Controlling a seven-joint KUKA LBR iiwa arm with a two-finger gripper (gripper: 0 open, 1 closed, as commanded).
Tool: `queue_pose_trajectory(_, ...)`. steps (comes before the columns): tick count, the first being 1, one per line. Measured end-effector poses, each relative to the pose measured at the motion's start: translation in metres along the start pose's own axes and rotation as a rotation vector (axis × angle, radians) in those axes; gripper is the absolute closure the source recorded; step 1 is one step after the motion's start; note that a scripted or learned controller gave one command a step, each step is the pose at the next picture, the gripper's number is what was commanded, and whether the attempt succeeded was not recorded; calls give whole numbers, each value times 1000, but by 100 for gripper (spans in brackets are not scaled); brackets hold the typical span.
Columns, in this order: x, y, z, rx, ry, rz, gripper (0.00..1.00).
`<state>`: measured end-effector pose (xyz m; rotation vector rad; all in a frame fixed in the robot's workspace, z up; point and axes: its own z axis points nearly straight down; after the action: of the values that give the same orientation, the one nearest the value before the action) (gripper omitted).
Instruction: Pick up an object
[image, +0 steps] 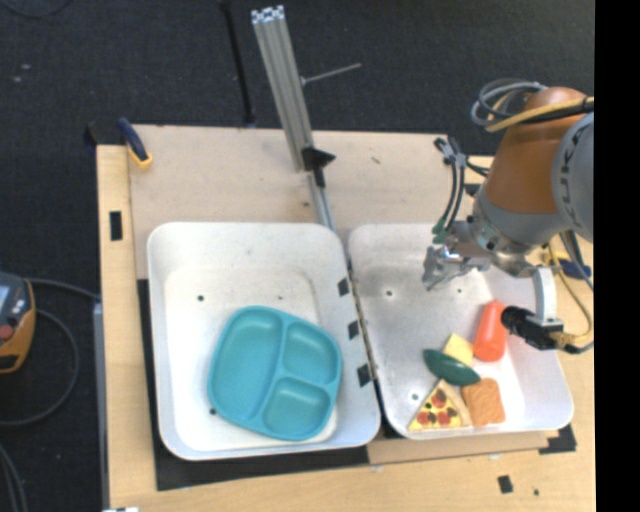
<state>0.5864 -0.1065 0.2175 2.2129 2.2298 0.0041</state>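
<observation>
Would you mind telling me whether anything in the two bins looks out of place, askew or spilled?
Nothing looks spilled or damaged. The teal divided plate lies flat in the left bin, turned slightly askew to its walls. In the right bin, the toy foods crowd the near right corner: orange carrot, green vegetable, pizza slice.
</observation>
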Motion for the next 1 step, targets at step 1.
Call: queue_pose_trajectory(1,61,9,-5,-1,0,-1,100)
